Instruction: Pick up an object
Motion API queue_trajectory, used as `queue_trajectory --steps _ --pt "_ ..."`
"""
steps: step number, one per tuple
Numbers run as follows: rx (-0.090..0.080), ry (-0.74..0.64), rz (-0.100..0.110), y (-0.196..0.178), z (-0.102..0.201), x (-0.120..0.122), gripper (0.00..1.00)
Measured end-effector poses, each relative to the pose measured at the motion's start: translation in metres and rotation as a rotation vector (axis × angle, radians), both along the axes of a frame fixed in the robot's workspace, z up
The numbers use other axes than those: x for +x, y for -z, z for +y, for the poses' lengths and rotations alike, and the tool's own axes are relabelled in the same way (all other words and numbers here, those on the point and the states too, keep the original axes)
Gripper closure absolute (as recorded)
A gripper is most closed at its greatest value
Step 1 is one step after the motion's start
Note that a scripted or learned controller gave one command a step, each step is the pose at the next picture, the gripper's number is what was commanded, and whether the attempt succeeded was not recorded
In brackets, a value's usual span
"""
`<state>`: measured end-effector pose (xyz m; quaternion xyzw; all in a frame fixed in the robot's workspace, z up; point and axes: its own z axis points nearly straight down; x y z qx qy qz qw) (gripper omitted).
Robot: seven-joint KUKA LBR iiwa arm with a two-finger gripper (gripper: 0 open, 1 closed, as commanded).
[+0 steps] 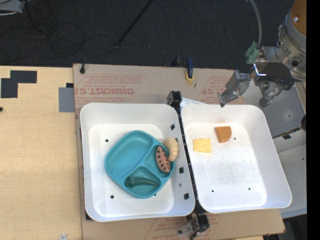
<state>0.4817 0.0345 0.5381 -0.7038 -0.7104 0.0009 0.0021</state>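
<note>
The orange wedge [223, 134] lies flat on the floor of the right bin [270, 134], toward that bin's far edge and roughly midway between its left and right walls, with the pale yellow square piece [202, 145] just beside it on the left, the two close but apart. Of the loose things on offer these two are the nearest to the hand [250, 89], which hangs above the right bin's far edge near its right corner; from there the wedge lies forward and to the left, down inside the bin. The wedge looks about as wide as it is long, so no long axis dictates the approach. One finger [231, 91] slants down toward the bin's far rim and a second dark part sits well apart from it, so the hand reads as released and carrying nothing. The floor around the wedge is bare white with a few dark specks, and there is ample room on its near and right sides. The left bin [90, 134] holds a teal divided plate [127, 159] with a watermelon slice [162, 159] and a pale banana-like piece [172, 148] at its right edge, close against the divider between the bins. Both bins rest on a cardboard sheet [125, 86] over the tabletop [35, 159].
</note>
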Motion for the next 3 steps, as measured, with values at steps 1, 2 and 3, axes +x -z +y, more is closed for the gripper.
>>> queue_trajectory --steps 1,2,3 --pt "-0.005 0.008 0.017 0.223 0.035 0.027 0.00" --pt "-0.002 0.013 -0.010 0.133 -0.009 -0.002 0.00" --pt "-0.002 0.010 -0.005 0.102 -0.017 -0.006 0.00"
